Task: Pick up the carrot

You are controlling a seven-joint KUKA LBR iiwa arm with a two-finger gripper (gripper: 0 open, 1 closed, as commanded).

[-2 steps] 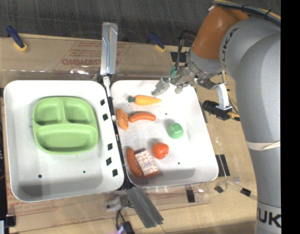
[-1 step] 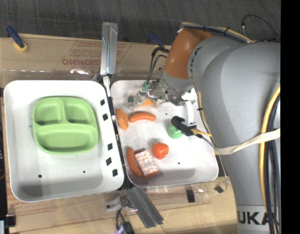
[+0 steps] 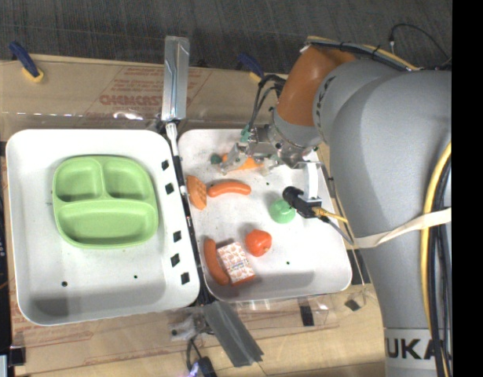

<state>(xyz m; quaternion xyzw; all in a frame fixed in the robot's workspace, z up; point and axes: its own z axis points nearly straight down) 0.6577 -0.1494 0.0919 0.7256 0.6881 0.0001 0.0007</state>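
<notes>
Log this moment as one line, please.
gripper over carrot | right bin | grasp unconfirmed | green tray left bin

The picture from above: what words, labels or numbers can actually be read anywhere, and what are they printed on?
"UKA": white letters on the arm's grey base, cut off at the left.
Red print on the cardboard sheet behind the bins: too faint and blurred to read.
Small red-and-white box in the right bin: printed pattern, too small to read.

We look down from one fixed camera above the bench, tilted at a slant and set far enough back to take in both bins, the left bin and the right bin. The arm enters from our right.
</notes>
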